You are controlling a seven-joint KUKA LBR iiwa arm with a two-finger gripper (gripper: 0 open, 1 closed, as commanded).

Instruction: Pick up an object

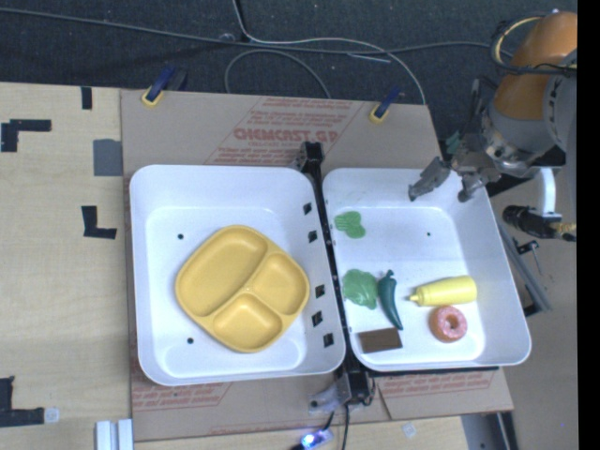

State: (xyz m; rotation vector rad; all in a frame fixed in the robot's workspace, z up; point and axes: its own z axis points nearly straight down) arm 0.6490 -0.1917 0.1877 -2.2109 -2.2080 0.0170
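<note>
Camera view finding: my hand (446, 185) hangs over the far rim of the right bin (497, 251), near its far right corner, with my arm (530, 82) coming in from the right. Both fingers (424, 183) are spread apart with nothing between them, so the hand is released and carries nothing.

Candidate items all lie in the right bin, toward its near half. A yellow bottle (443, 292) lies on its side, long axis running across the bin left to right, nozzle end to the left. Just nearside of it sits a pink ring (449, 323), close beside it but apart as far as I can judge. To the left lie a dark green pepper (390, 300), long axis running from far to near, and a leafy green piece (359, 288) touching or nearly touching it. A brown block (380, 339) rests nearest the front wall. A smaller green piece (350, 223) lies alone at the far left of the bin, well apart from the rest.

The left bin (150, 251) holds a yellow divided plate (242, 289), which is farther from my hand than anything else.

Judgement: the bottle lies almost straight toward the near side from my hand, with a slight offset. Its axis runs crosswise, so my fingers should close across its narrow width, from the far and near sides. The ring beside it leaves little room on the near side.
</note>
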